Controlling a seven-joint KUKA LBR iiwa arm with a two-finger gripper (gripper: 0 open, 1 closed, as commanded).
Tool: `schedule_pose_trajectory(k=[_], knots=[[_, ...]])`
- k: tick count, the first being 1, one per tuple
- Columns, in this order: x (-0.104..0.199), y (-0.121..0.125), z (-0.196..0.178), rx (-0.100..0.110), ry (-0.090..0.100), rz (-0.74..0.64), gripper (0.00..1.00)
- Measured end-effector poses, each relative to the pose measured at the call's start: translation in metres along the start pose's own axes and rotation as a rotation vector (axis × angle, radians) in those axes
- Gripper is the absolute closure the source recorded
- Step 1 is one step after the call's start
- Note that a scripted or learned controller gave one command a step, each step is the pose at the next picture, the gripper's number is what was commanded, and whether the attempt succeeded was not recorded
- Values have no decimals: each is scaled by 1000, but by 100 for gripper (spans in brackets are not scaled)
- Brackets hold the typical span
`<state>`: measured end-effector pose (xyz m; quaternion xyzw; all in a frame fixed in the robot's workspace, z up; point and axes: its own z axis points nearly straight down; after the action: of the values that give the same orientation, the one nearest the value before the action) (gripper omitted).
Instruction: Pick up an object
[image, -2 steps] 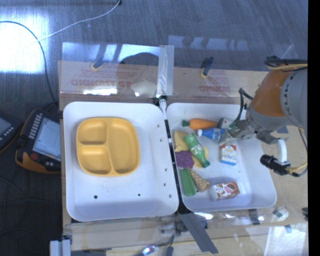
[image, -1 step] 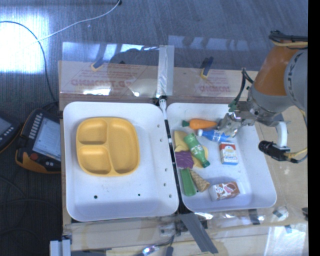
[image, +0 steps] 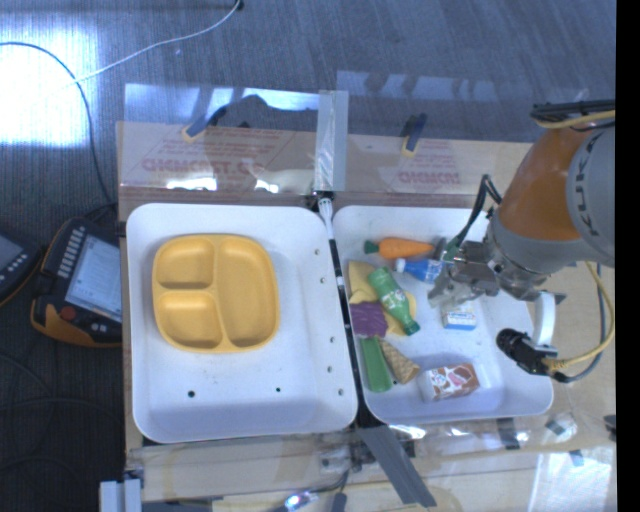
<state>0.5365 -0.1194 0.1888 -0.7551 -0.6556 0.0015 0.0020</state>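
Observation:
My gripper (image: 455, 283) hangs low over the right bin (image: 520, 400), near its middle right. Just below it lies a small white and blue box (image: 460, 319). A blue-and-white bottle (image: 420, 268) lies right beside it on the left, with an orange carrot (image: 402, 247) behind that. Further left lie a green bottle (image: 393, 299), a purple piece (image: 367, 318) and a yellow piece (image: 358, 296). Near the bin's front are a green cucumber (image: 376, 363), a tan wafer (image: 400, 362) and a red-and-white carton (image: 450, 381). Nothing shows between the gripper's tips.
The left bin (image: 180, 410) holds a yellow divided plate (image: 215, 292). A ridge (image: 340, 300) separates the two bins. A black cable end (image: 520, 350) hangs off the wrist over the right bin's edge. A teach pendant (image: 80, 285) lies off the bench at left.

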Motion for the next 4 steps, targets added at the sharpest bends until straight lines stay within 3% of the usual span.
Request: schedule_pose_trajectory(k=[1,2,3,4], knots=[[0,0,0,0,0,1,0],[-54,36,87,-25,-7,-131,0],[-55,36,79,-24,-9,-128,100],[-39,53,-16,-3,-3,-88,100]])
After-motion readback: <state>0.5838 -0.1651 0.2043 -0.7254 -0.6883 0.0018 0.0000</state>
